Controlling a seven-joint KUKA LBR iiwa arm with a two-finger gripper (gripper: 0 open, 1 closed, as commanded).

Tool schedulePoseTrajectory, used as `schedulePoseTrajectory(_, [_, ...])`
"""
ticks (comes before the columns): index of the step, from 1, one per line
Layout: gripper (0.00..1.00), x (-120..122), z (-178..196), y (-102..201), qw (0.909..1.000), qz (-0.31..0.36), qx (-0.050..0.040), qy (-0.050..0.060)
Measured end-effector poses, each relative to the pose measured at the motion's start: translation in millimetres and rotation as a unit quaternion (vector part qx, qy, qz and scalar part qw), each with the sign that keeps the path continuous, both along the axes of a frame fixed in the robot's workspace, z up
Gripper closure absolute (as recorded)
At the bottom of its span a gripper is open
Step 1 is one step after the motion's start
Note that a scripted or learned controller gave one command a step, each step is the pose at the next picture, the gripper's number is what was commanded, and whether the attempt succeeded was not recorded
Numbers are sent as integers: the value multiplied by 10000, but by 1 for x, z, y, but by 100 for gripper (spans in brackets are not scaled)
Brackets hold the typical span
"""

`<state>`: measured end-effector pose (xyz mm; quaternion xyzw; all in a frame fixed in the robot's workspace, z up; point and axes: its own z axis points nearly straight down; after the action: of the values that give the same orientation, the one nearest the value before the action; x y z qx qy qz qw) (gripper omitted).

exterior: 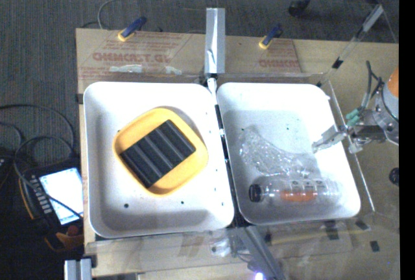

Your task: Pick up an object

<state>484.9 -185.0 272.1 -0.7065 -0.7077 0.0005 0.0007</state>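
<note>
Grey carpet (52, 0) ran under my bench. Left bin (97, 142) held a yellow tray (162, 150) with a ribbed black insert. Right bin (292, 97) held a clear plastic bottle (293, 191), lengthwise left-right, dark cap left, beside crinkled clear plastic (269, 154). My gripper (324, 141) hovered at that bin's right rim; grip unclear.

Yellow pad with black ribbed top (161, 150) lay mid left bin (97, 142), clear bottle (293, 192) on its side, crumpled clear plastic (269, 155) near right bin's (272, 94) front edge.
</note>
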Motion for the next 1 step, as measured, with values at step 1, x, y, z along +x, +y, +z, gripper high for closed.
schedulePoseTrajectory(1, [0,3,-180,32,9988,480,-14,-67])
